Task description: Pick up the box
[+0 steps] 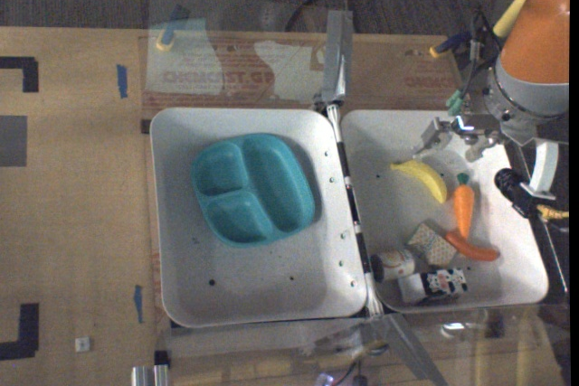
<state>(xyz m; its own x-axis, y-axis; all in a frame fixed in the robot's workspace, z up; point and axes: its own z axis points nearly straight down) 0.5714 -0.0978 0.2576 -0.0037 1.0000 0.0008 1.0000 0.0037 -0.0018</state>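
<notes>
The box (432, 284) is a small carton, mostly white with black patches like a cow pattern and a dark band at one end. It lies flat on its side in the right bin (525, 280), close to that bin's front edge and nearer its front-left corner than its front-right one. Its long side runs roughly along the front edge, tilted slightly, and nothing rests on top of it
</notes>
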